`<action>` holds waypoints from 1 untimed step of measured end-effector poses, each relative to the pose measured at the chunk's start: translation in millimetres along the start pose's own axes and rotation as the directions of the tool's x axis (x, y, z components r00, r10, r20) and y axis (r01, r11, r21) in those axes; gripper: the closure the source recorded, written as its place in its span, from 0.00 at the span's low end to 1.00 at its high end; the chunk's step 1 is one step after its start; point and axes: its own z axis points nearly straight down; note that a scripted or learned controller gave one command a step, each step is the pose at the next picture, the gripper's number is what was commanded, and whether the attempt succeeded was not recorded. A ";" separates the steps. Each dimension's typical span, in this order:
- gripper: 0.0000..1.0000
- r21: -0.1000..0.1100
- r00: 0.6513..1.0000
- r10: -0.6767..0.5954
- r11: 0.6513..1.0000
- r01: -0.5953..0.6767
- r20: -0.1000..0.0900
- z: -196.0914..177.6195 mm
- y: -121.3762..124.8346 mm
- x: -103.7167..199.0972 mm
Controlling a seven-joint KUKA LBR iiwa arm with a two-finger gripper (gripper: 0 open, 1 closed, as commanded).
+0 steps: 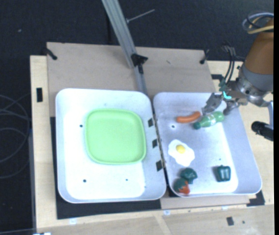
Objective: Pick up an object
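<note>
grey metal and an orange band mark the arm (258,62) that reaches in from the right, and at its end the gripper (221,104) hangs over the far right corner of the right bin (237,146). its two fingers are spread apart, one toward the left and one toward the right, and nothing sits between them. a small teal light or marking shows on the wrist just above the fingers.

just near of the fingertips lies a green bottle (209,121), on its side and slanted, its pale end pointing toward the far right; the fingers look to be just above it, and contact cannot be judged. touching or almost touching the bottle's left end is an orange sausage (188,117), lying across the bin floor.

nearer, toward the bin's left wall, rests a fried egg (181,152), white with a yellow yolk. near of that, in the near left corner, sits a dark green vegetable (189,174) beside a small red and green piece (181,185). well to the right of these lies a dark green pepper (222,173).

the left bin (71,131) holds a light green plate (115,135), square with rounded corners, lying flat in its middle.

no brand, label or writing can be read on any item.
</note>
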 end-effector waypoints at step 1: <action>0.00 0.000 1.000 0.000 1.000 0.000 0.000 0.0 0.0 0.0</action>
